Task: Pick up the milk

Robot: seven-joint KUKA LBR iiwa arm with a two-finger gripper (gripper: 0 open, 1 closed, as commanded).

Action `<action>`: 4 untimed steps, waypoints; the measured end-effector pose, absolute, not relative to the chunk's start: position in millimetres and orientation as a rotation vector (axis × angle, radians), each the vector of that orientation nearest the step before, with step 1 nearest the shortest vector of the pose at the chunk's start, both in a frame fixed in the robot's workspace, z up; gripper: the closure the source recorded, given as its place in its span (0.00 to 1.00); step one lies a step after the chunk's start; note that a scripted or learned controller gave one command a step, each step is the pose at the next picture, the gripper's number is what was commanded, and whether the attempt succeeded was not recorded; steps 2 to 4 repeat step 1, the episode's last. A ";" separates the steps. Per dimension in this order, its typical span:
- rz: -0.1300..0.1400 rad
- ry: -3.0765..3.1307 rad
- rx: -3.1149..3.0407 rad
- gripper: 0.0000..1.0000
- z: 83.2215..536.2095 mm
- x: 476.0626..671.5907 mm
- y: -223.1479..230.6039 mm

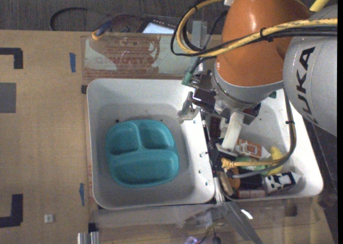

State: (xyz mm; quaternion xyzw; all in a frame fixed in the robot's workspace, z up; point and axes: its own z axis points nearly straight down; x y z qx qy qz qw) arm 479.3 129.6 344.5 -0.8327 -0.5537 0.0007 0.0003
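Orange-banded grey arm (pixel 252 34) looms over the right bin (pixel 308 157). Left bin holds a teal moulded plastic divided tray (pixel 141 152). Black-and-white cow-print milk carton (pixel 280 181) lies near the right bin's front edge. Likely light, crushable; grip across flat sides. Jaws' opening: cannot tell.

Arm (pixel 257 39) covers most of right bin (pixel 305 146); its far wall and middle floor hidden. Gripper fingertips lost among clutter near bin's left wall. Black-and-white carton (pixel 280 181) at near edge partly buried, label unreadable. Arm cut by right edge.
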 end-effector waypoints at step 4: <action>0.005 -1.624 -2.687 0.00 173.3 478.5 124.9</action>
